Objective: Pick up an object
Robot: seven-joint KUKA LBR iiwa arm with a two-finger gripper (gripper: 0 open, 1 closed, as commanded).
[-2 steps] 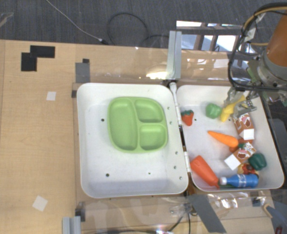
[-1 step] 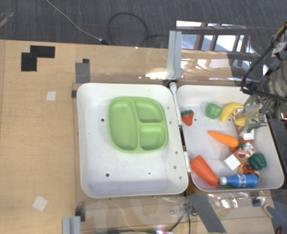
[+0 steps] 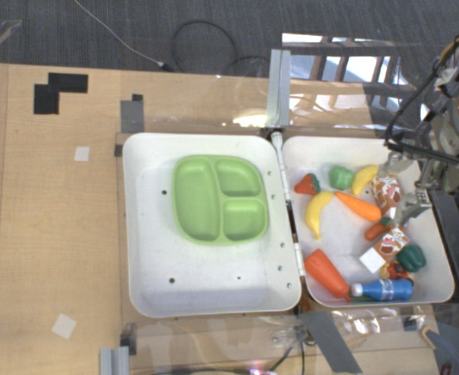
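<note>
Over the right bin [image 3: 446,291], jaws hover beside a small carton [image 3: 386,191].

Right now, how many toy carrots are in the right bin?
2. One carrot lies slantwise mid-bin, right of the banana. A larger carrot lies near the front-left corner, beside the blue bottle. More may be hidden under the pile near the gripper.

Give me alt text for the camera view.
The right bin holds toy food: a banana, carrots, a blue bottle and small cartons. The gripper hangs at that bin's right side. The left bin holds a green divided plate.
</note>
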